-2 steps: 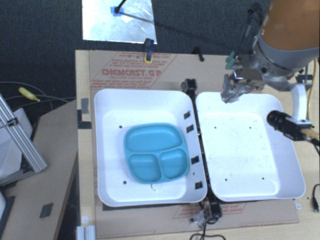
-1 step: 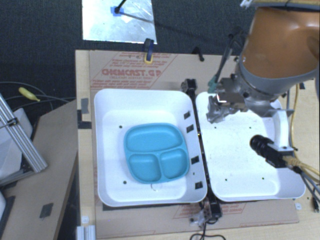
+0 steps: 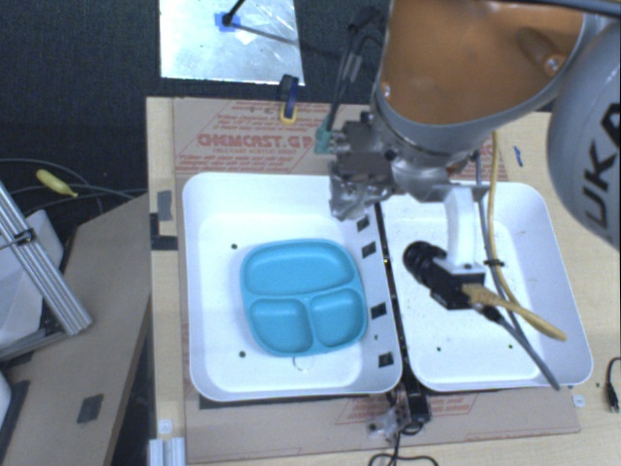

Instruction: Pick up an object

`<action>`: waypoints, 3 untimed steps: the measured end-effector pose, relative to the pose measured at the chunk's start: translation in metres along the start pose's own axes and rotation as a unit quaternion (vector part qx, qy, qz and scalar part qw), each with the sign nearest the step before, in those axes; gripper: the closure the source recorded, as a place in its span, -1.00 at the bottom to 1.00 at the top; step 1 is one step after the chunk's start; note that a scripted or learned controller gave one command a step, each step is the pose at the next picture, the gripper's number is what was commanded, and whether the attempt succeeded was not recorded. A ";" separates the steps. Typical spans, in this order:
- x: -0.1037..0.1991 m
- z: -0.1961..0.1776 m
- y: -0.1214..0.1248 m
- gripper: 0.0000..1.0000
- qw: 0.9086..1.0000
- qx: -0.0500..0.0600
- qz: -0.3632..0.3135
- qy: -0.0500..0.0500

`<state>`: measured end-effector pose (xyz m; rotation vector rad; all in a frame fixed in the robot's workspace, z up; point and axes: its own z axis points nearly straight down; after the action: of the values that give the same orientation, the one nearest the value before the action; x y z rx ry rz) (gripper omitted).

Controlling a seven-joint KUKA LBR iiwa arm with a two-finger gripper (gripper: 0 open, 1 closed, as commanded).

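Observation:
A light blue divided tray with three compartments lies flat in the left white bin, a little right of that bin's middle. My gripper hangs over the far right corner of the left bin, close to the wall between the two bins. It sits just beyond the tray's far right corner and looks apart from it. The large orange and grey wrist above hides most of the gripper.
The right white bin lies beside the left one, sharing a dark divider strip. Both bins rest on a cardboard sheet. A shiny metal plate lies beyond the bench at the top left.

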<state>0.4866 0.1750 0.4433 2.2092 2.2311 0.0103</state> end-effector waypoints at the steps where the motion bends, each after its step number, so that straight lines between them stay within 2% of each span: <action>1: -0.064 -0.048 0.000 1.00 1.000 -0.001 0.007 -0.001; 2: -0.014 -0.028 0.000 1.00 1.000 0.002 0.002 -0.001; 3: -0.016 -0.040 0.001 1.00 1.000 0.001 0.001 -0.001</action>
<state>0.4870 0.1592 0.4835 2.2107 2.2295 0.0079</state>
